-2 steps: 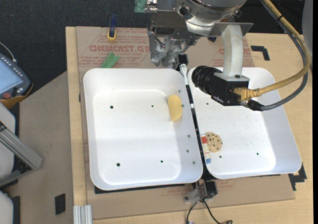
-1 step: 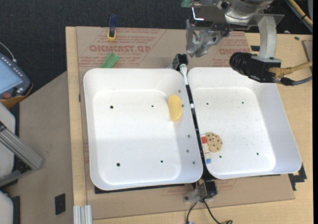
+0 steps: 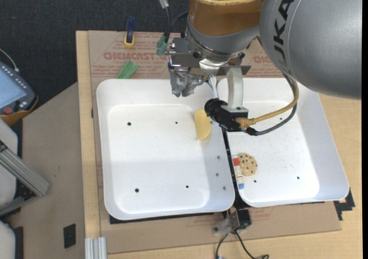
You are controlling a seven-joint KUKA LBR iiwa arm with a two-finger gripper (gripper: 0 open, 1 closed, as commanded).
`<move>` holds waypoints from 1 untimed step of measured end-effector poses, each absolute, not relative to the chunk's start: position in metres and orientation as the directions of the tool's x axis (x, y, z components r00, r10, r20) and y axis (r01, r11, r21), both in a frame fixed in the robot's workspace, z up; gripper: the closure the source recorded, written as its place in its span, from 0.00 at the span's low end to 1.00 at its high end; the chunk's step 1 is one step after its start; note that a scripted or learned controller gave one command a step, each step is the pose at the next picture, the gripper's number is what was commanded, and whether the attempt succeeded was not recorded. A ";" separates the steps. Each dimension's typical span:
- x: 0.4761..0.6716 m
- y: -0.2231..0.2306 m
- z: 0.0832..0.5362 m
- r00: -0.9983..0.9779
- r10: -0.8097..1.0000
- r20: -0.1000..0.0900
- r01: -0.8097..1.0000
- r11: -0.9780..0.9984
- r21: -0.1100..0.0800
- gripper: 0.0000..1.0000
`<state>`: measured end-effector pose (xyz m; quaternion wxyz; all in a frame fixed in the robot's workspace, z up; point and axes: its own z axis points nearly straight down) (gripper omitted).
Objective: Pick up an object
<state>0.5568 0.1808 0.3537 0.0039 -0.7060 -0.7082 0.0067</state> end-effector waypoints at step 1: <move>0.481 0.195 0.386 -0.004 1.000 0.001 1.000 0.004 -0.004 1.00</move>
